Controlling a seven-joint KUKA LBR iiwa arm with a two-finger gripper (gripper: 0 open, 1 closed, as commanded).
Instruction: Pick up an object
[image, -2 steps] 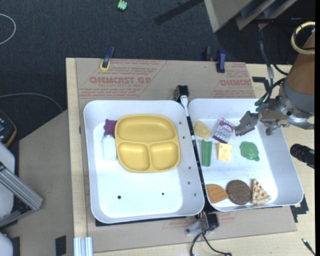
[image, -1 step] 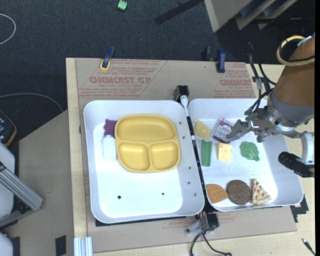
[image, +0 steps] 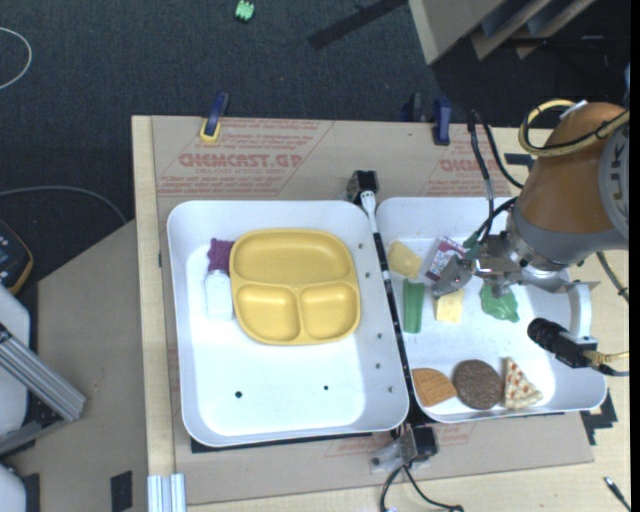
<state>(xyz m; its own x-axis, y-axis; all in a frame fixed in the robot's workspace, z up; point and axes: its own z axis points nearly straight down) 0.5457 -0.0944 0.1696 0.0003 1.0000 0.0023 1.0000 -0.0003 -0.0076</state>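
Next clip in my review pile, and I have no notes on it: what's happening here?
A grey and orange robot arm reaches in from the right over the right bin, its hand low among the toy food. Near it lie a yellow block, a green stick, a green leafy piece and a purple wrapper; cookies and a pizza slice sit nearer the front. Whether it grips anything is unclear. The left bin holds a yellow divided plate.
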